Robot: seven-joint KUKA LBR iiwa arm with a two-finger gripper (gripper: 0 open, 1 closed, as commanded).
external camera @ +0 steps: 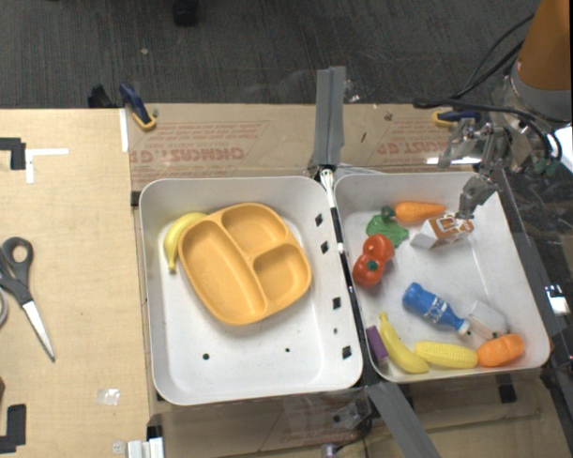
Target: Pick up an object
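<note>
Big stuff first: the left bin holds a yellow divided plate w/ a banana tucked at its far side, well away from the fingers. The right bin holds the small toys, and the arm comes in over its top right corner.

The gripper hangs over the upper part of that bin, tips just above and right of a small white-and-orange box. Can't tell if the fingers are spread or pressed together; too thin and blurred. Nothing visibly between them.

Step, as I read it: approach, pre-grasp. The box looks like the target. The carrot lies just left of the tips, the tomato further left, the blue bottle below.

Next move needs: shift slightly left and down, centre over the box, straddle it, avoid nudging the carrot.
</note>
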